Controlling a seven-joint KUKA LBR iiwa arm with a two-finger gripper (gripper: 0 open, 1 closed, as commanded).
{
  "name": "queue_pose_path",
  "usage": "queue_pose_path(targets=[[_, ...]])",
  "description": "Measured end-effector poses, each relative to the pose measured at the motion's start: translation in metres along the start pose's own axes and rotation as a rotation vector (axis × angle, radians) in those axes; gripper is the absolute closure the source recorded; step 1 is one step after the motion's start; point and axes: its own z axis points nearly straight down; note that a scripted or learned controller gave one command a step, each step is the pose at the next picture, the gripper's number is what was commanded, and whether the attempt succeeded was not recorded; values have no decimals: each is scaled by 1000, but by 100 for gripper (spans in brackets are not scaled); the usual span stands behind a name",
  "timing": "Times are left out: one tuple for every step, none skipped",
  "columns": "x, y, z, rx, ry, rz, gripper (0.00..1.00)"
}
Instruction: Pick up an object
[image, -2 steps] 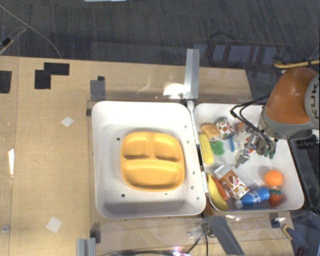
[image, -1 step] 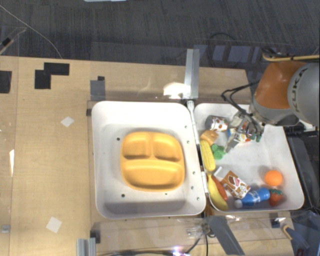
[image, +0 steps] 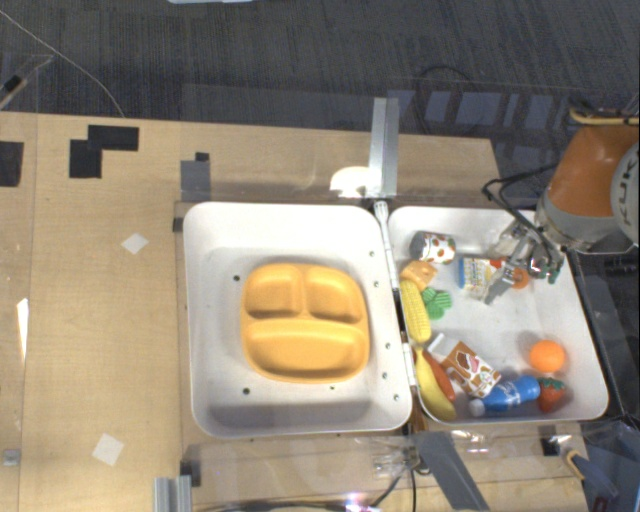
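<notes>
Your gripper (image: 508, 268) hung over the right bin (image: 590, 345), upper right of frame, above a small packet (image: 474, 273). Couldn't tell its opening or any hold. You needed to drop straight down, centred on the packet, clear of the can (image: 432, 246).

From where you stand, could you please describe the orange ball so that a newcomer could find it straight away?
Look at the right bin of the two white ones, the one crowded with small items. Go to its near right part, just above the blue bottle lying along the front wall. The orange ball sits there on bare white floor, the only plain round thing among packets, corn and bottles.
</notes>
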Motion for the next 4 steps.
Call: queue_pose_path(targets=[[20,15,0,-1,1,196,0],[34,-24,-1,-1,1,275,0],[108,109,-104,-8,1,476,0],[185,117,-100,1,9,763,0]])
